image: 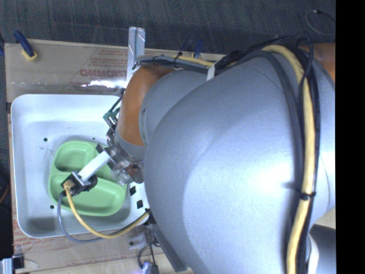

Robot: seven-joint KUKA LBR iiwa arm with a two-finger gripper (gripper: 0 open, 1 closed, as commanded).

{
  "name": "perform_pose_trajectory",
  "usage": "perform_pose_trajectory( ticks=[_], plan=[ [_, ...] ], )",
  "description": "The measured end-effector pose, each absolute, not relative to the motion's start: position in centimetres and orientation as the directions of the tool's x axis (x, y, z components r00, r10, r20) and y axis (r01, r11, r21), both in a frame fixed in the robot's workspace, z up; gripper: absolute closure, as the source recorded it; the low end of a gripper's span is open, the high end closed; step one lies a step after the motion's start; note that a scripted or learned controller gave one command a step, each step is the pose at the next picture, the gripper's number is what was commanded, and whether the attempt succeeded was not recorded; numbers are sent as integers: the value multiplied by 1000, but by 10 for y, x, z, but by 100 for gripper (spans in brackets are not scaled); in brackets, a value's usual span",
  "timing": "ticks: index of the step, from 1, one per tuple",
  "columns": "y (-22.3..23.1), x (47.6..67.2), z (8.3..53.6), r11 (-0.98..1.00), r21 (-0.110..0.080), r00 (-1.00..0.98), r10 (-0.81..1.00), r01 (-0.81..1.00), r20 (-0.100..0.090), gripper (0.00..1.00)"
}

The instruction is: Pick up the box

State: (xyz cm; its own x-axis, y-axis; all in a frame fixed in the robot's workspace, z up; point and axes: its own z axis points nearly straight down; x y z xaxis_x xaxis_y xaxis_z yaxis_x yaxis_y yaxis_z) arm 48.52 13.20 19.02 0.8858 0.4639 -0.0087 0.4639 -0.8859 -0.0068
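Observation:
My gripper [123, 170] hangs low over the right part of the left white bin [25, 130], under the orange band [134, 113] of the wrist. It sits right at the right edge of a light green divided dish [77, 158] that lies in that bin. The bulky grey arm [228, 164] covers the right side of this bin and everything further right, so whatever lies there is hidden.
A brown board [74, 67] with red print runs behind the bin. A blue clamp [24, 44] sits at its far left corner, and a metal post [137, 41] stands at the back edge. Bare bin floor [63, 119] shows behind the dish.

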Motion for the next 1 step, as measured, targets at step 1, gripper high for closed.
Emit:
perform_pose_trajectory(
  ticks=[1],
  plan=[
    [107,480,107,-919,-5,919,394,394,10,100]
  ],
)
